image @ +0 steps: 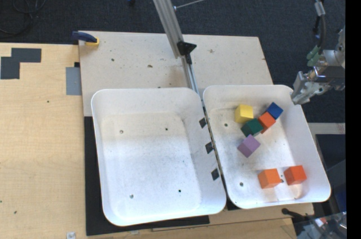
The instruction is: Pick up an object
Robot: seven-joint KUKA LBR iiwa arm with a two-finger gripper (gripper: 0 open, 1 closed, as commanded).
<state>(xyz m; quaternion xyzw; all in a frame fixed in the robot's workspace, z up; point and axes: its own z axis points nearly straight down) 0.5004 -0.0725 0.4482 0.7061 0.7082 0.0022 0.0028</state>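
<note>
The right bin (316, 153) holds several small blocks. A yellow block (244, 113), a blue block (274, 110), a dark green block (251, 127) and an orange-red block (266, 120) cluster near its far side. A purple block (248, 146) lies just below them. Two orange blocks (269, 178) (295, 175) rest near the front right corner. My gripper (301, 92) hangs at the right, over the bin's far right rim and apart from every block.
The left bin (104, 119) sits beside the right one, with black clips along the shared divider. A slanted aluminium bar (168, 18) rises behind the bins. A blue-and-yellow clamp (86, 38) sits at the board's far left corner.
</note>
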